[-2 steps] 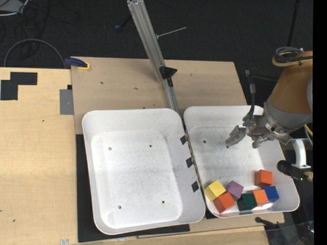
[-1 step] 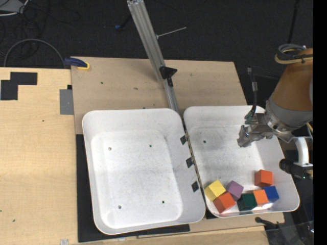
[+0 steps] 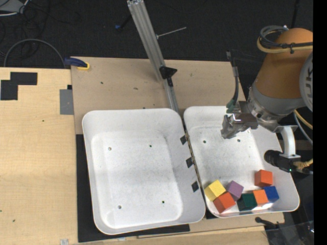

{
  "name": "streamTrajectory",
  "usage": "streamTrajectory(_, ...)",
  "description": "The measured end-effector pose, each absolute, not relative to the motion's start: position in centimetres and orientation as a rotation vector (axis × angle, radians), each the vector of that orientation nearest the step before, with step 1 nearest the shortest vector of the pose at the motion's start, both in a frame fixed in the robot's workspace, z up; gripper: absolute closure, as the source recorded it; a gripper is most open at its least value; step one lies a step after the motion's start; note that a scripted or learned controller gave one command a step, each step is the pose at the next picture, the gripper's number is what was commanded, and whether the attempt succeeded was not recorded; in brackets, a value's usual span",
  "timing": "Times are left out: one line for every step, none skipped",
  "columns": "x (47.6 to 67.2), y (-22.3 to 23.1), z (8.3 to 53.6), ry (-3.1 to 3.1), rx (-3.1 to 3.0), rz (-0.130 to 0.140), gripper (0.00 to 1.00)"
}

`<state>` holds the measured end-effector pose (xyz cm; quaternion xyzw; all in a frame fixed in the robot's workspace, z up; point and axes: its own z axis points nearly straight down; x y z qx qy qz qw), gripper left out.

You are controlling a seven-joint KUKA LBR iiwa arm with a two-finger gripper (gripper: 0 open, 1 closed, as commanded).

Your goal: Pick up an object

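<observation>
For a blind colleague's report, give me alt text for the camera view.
A grey and orange robot arm holds its gripper above the right white bin, whose near corner holds coloured blocks: yellow, purple, red, green, orange, blue. The left white bin sits alongside.

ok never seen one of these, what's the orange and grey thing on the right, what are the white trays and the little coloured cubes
The orange and grey thing is a robot arm, reaching in from the right. At its tip is a small metal gripper, its hand, hanging above the right bin. Nothing can be seen in its grip.

The one camera is fixed above the bench and looks down at a slant. On the bench sit two shallow white bins side by side, the left bin and the right one.

The blocks are clustered at the right bin's near edge: a yellow block, purple block, two red blocks, a green block, an orange block and a blue block. The arm is meant to pick one up.
</observation>
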<state>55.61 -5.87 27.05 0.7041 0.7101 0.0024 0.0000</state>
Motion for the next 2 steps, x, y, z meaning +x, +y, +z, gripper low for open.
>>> streamTrajectory(50.5, -1.4, 43.4, 2.222, 2.215, 0.009, 1.0)
streamTrajectory(52.0, 4.8, 41.7, 2.23, 2.219, -0.005, 1.0)
